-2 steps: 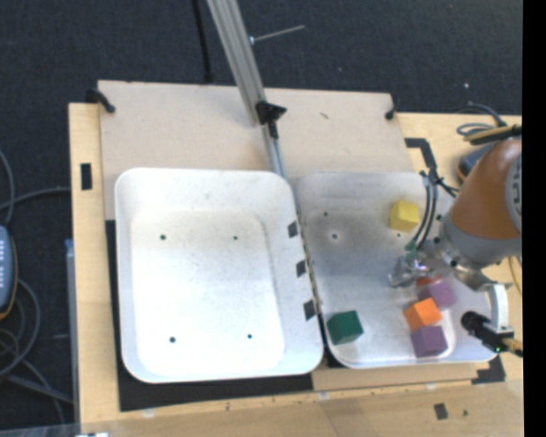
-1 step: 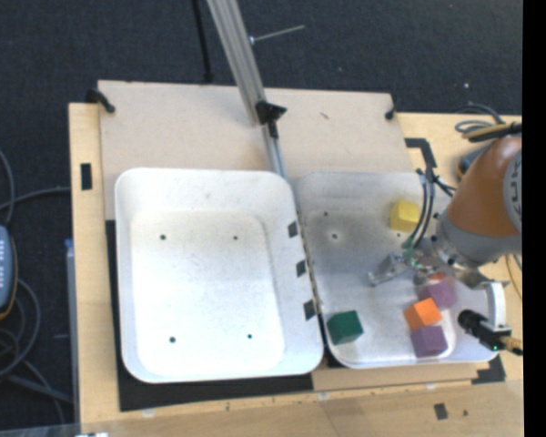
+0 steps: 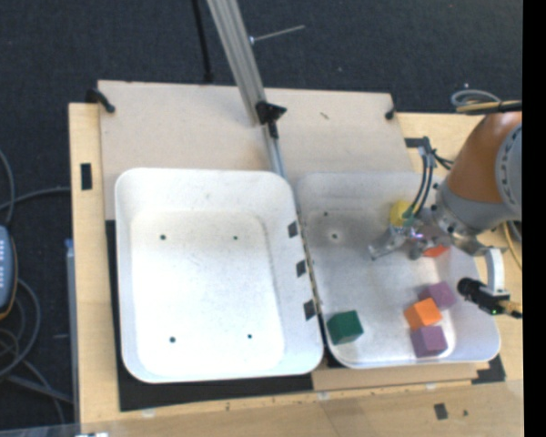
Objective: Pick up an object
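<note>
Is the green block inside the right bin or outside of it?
Inside. The green block lies on the floor of the right bin, in its near-left corner, within the rim.

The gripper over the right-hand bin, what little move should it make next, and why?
Probably a short drop toward the yellow object beside it. The gripper sits above the right bin floor with nothing visibly between its fingers, and the yellow piece lies closest; the orange block and green block lie farther off.
</note>
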{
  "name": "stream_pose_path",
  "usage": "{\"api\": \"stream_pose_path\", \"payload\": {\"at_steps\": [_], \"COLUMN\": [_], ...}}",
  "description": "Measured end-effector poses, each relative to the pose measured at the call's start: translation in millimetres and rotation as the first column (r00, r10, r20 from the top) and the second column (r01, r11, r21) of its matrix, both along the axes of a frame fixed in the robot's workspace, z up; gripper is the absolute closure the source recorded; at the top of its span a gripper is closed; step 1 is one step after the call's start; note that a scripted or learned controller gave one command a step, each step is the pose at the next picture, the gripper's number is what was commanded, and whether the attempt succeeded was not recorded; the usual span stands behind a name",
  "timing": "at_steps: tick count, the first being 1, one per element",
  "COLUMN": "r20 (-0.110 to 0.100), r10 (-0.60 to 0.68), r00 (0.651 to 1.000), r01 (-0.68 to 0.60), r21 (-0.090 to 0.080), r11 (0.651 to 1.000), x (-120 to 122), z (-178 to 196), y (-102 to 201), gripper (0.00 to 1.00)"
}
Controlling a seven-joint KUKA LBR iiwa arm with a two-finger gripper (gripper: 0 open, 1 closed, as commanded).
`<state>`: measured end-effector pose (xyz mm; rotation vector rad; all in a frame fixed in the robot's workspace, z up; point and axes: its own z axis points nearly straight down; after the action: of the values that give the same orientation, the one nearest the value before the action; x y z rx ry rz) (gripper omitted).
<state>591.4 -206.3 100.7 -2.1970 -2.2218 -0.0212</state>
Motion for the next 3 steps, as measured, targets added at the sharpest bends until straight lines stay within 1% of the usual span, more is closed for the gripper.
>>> {"api": "stream_pose_path", "payload": {"at_steps": [1, 2, 3], "r20": [-0.073, -0.067, -0.061], "r10": [-0.011, -0.025, -0.026], "r00": [0.997, 0.997, 0.998], "r01": [0.012, 0.023, 0.024], "r21": [0.014, -0.025, -0.028], "r11": [1.0, 0.999, 0.999], "x": [75, 75, 75], "z": [-2, -8, -9], "y": [-3, 28, 45], "gripper": [0.0, 0.0, 0.0]}}
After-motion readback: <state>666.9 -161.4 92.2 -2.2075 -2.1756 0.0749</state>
